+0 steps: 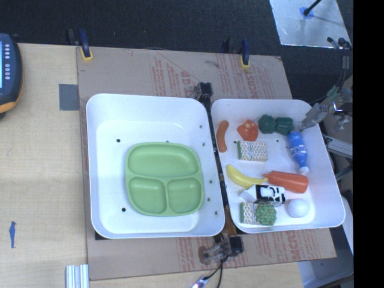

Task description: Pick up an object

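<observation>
The counter (42, 179) carries a sheet of brown cardboard (180, 71) clamped at its far edge, and on it two shallow white bins sit side by side, their inner rims touching. The left bin (108, 110) holds a green divided plate (163, 179) lying flat near its middle, one long compartment toward 12 o'clock and two smaller ones toward 6 o'clock. The right bin (327, 179) holds the loose objects. An orange carrot (288, 181) lies near the bin's centre, tip pointing toward 9 o'clock, with a yellow banana (243, 177) just beside it on that side. A blue bottle (297, 150) lies toward 2 o'clock, its cap aimed at 6 o'clock, and two dark green pieces (275, 125) sit together toward 12 o'clock. A thin reddish sausage (222, 135) lies along the bin's 9 o'clock wall, and a red strawberry-like piece (247, 129) sits between it and the green pieces, above a small printed packet (252, 151). Toward 6 o'clock are a second packet with a green clump (259, 213), a black-and-white item (270, 193) and a white ball (297, 208). The arm enters at the 3 o'clock edge, little of it showing; its end effector (313, 116) reaches over the right bin's 2 o'clock corner, just above the blue bottle. Whether its fingers are spread or closed cannot be told, and nothing is seen held.
</observation>
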You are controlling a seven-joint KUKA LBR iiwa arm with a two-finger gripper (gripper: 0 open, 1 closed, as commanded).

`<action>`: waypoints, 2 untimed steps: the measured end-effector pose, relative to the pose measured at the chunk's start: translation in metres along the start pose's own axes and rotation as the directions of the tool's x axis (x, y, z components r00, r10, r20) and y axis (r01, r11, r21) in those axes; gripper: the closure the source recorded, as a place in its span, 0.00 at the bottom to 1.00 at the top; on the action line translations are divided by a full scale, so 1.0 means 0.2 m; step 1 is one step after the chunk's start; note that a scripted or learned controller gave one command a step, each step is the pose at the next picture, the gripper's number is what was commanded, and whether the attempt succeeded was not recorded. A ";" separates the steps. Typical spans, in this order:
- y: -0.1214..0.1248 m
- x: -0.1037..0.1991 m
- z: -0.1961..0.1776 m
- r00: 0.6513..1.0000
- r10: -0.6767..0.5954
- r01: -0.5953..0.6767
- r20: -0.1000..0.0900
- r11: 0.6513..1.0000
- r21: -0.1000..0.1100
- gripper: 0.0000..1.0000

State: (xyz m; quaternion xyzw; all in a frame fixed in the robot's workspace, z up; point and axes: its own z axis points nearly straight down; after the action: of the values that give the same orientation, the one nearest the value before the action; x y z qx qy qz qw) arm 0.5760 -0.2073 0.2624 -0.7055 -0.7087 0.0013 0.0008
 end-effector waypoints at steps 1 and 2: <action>0.22 -0.02 0.45 1.000 -0.004 0.004 -0.002 1.000 0.007 0.00; -0.06 -0.02 0.88 1.000 0.001 -0.001 -0.004 1.000 0.012 0.00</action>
State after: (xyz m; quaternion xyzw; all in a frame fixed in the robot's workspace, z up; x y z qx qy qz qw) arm 0.5638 -0.2113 0.0863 -0.7058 -0.7084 0.0041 0.0064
